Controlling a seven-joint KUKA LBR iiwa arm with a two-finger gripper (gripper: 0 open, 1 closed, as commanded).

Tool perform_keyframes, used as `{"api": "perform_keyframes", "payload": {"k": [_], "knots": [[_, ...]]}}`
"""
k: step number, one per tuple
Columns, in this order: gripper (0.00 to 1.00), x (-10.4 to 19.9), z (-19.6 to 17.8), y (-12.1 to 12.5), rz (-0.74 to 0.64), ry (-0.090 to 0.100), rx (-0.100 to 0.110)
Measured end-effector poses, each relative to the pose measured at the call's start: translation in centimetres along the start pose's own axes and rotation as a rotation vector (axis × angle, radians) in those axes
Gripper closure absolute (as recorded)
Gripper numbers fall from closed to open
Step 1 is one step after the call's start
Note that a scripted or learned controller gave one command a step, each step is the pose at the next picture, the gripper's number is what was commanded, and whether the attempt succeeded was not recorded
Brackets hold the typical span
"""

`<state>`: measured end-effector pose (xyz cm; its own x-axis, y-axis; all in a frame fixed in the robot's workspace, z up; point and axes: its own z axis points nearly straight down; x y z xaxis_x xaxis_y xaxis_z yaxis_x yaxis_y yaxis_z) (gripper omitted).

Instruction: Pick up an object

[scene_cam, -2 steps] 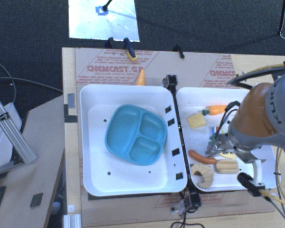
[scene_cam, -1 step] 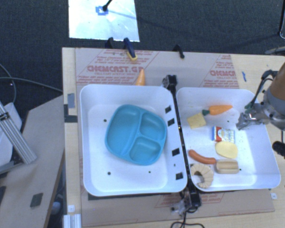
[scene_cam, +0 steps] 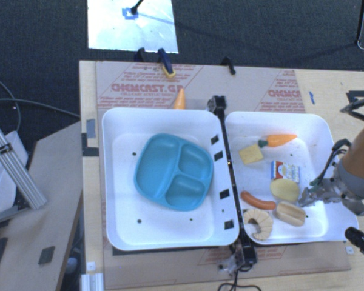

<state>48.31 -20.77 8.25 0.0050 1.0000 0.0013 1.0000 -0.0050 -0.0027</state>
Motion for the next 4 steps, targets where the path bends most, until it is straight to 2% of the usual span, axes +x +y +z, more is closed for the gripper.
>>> {"api": "perform_keyframes", "payload": {"k": [1, 2, 3, 4], "knots": [[1.00, 7.9, -8.9, 4.7, -0.017, -0.002, -0.013], [1.00, 6.8, -5.4, 0.5, -0.004, 0.000, 0.000], [1.00, 14.3, -10.4, 1.3, -0.014, -0.001, -0.007], [1.00, 9.7, -9.9, 10.6, -0.010, -0.005, -0.013]]}}
